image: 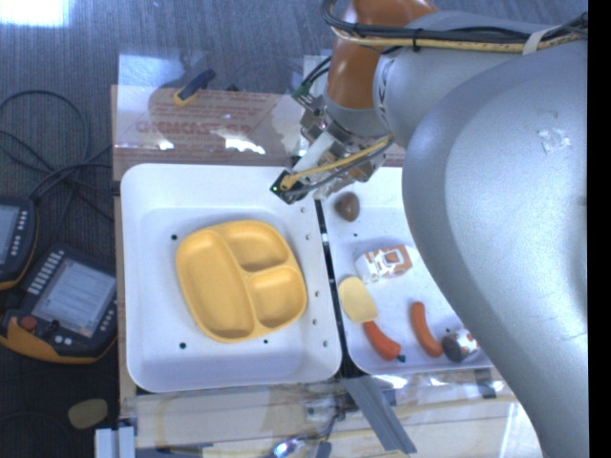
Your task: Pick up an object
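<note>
**Arm hangs over the far rim between two bins**

Nearest the camera, at the front of the right bin [355, 356], lie two orange carrot-like pieces [381, 340], one short and one longer [424, 327], with a small dark and silvery object [457, 344] just beside the longer one. A pale yellow piece [358, 300] sits touching the top of the shorter carrot, close to the bin's left wall. A little farther back rests a white and orange object [385, 261]. The left bin [143, 256] holds a yellow divided plate [241, 279], lying flat with three compartments.

Farther back in the right bin, a small brown round object [347, 205] lies just below the end effector [286, 187]. The end effector hovers over the far rim where the two bins meet; whether it is spread or pressed together cannot be told. Behind the bins, a cardboard sheet [191, 122] lies on the table.
</note>
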Controlling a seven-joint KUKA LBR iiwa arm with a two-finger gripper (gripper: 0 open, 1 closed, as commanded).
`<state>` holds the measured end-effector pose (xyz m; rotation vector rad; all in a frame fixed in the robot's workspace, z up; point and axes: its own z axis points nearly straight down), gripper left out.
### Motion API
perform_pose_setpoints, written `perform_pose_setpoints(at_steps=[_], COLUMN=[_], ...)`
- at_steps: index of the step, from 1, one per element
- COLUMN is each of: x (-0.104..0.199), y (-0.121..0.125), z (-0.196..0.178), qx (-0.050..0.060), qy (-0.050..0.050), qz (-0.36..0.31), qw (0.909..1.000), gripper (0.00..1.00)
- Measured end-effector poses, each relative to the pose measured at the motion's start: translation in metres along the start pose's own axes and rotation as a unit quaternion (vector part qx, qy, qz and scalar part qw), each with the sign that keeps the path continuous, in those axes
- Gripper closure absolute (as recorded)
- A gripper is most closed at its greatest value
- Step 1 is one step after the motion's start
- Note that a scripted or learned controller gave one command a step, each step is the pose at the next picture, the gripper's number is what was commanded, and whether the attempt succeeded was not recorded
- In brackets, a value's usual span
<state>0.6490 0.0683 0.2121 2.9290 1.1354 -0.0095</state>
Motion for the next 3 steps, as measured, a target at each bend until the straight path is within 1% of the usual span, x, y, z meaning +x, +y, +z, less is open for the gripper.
perform_pose_setpoints(at_steps=[1, 2, 3], x=[0.013, -0.052, -0.052], y=[-0.043, -0.056, -0.056], z=[0.006, 0.031, 0.031], qx=[0.001, 0.002, 0.002], qy=[0.001, 0.000, 0.000], qz=[0.174, 0.252, 0.252], qw=[0.9848, 0.9678, 0.9677], gripper=[1.00, 1.00, 0.00])
